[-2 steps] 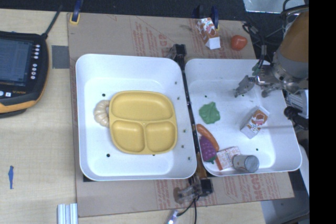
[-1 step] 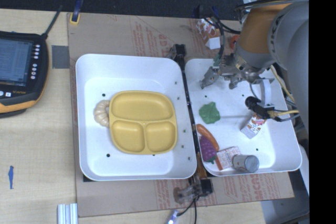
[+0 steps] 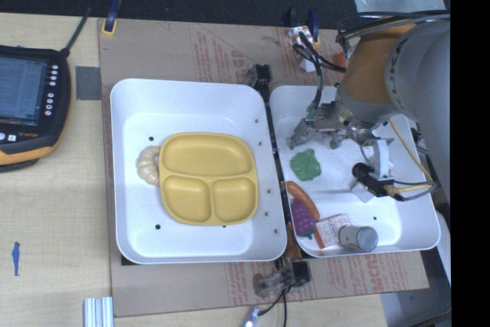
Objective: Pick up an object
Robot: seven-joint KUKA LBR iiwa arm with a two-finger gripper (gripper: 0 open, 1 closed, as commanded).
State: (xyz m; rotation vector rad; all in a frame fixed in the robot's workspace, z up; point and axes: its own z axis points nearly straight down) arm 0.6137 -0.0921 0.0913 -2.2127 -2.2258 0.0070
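My gripper (image 3: 323,138) hangs over the back part of the right bin (image 3: 417,230), open, with nothing between its spread fingers (image 3: 295,140). Just below it lies a green leafy piece (image 3: 305,165), apart from the fingertips. Further toward the front of that bin lie an orange-red sausage-like piece (image 3: 302,198), a purple bunch of grapes (image 3: 304,220), a red and white packet (image 3: 329,230) and a grey can (image 3: 358,238) on its side.
The left bin (image 3: 130,165) holds a yellow divided plate (image 3: 208,177) with a beige ridged item (image 3: 147,164) against its left side. A tablet with an orange case (image 3: 27,103) lies at the far left of the bench.
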